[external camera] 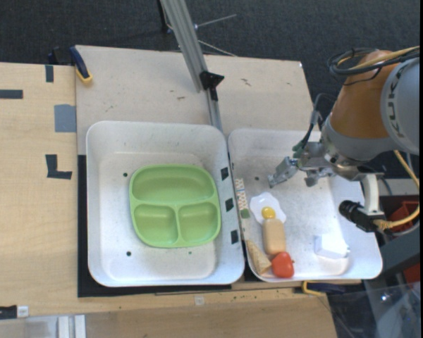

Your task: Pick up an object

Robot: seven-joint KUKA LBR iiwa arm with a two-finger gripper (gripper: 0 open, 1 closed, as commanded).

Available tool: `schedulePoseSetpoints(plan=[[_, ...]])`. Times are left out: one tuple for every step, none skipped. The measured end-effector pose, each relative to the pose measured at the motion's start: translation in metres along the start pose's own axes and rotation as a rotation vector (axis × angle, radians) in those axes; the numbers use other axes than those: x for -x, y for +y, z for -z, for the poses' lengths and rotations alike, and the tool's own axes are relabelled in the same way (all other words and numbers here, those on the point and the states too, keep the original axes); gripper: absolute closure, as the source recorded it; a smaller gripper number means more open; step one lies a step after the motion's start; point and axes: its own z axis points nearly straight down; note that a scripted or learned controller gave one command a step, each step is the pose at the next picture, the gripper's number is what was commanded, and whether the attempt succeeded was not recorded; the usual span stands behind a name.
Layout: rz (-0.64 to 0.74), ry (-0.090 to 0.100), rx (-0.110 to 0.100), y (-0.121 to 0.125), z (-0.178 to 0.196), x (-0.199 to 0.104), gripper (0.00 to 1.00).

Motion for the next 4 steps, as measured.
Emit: schedulePoseSetpoints(plan=[[0.000, 0.000, 0.000, 0.000, 0.000, 0.000, 0.00], [-0.001, 0.000, -0.006, -0.001, -0.056, -0.011, 0.00], [-0.004, -0.004, 0.004, 0.000, -0.106, -0.009, 0.00], [-0.001, -0.003, 0.002, 0.000, -0.096, -0.010, 1.00]])
